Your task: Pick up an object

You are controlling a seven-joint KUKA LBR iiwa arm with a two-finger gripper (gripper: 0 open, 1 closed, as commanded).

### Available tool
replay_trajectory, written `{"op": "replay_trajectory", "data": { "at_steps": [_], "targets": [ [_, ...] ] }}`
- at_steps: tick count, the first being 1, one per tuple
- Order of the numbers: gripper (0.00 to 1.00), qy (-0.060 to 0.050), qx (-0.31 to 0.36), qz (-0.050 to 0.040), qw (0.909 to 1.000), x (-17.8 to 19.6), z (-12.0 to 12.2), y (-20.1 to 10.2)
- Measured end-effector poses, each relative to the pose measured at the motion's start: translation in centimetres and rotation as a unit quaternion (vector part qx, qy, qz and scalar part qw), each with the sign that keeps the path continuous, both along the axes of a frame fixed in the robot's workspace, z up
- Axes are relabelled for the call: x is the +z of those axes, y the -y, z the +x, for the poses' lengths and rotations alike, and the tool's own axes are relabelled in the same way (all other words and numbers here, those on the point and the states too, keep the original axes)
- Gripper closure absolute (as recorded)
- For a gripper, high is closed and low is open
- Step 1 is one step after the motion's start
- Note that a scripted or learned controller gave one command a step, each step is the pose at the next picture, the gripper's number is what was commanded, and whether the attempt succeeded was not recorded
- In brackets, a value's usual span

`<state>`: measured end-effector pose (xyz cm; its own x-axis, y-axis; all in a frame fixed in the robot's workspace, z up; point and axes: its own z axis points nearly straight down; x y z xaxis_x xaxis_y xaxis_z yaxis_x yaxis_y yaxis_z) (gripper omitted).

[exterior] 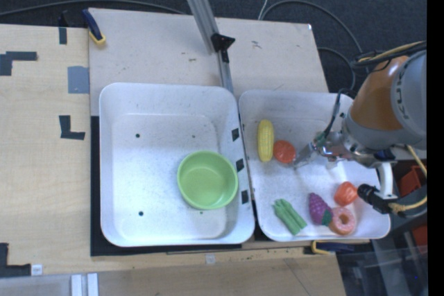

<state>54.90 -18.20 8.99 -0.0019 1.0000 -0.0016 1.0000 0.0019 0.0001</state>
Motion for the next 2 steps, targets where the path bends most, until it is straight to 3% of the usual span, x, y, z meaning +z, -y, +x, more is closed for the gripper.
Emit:
{"op": "replay_trajectory", "data": {
  "at_steps": [1, 2],
  "targets": [
    [1.00, 0.000, 0.001, 0.0008, 1.0000, 1.0, 0.0, -0.1],
    [1.00, 0.001, 0.000, 0.0007, 1.0000, 5.5, -0.5, -0.7]
  ]
}}
